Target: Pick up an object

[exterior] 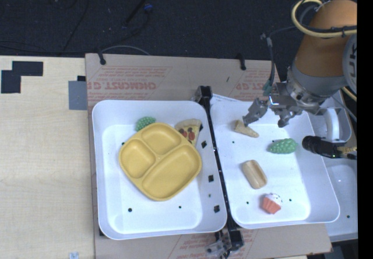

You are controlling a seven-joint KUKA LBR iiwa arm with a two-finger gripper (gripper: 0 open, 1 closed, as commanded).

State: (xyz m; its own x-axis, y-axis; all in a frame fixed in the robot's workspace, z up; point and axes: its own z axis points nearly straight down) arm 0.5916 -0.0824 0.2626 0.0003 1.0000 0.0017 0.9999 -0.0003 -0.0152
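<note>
Where the two shallow white bins sit side by side on brown cardboard, the right bin (326,205) holds four small toy foods: a pale wedge (246,129) like a slice of cheese or bread near its upper left, a knobbly green cluster (282,146) to the right, a smooth tan bread roll (254,174) in the middle, and a pink cupcake (271,203) with a white top lower down. The left bin (108,205) carries a glossy yellow plastic tray (161,160) with three compartments, a bumpy green piece (145,122) at its upper edge and a pizza slice (189,129) beside it.

The gripper (268,115) hangs over the upper part of the right bin, its fingers (254,114) spread apart with nothing between them. The pale wedge lies just below and left of the nearer finger, close to its tip; the green cluster lies lower right, apart from it.
</note>
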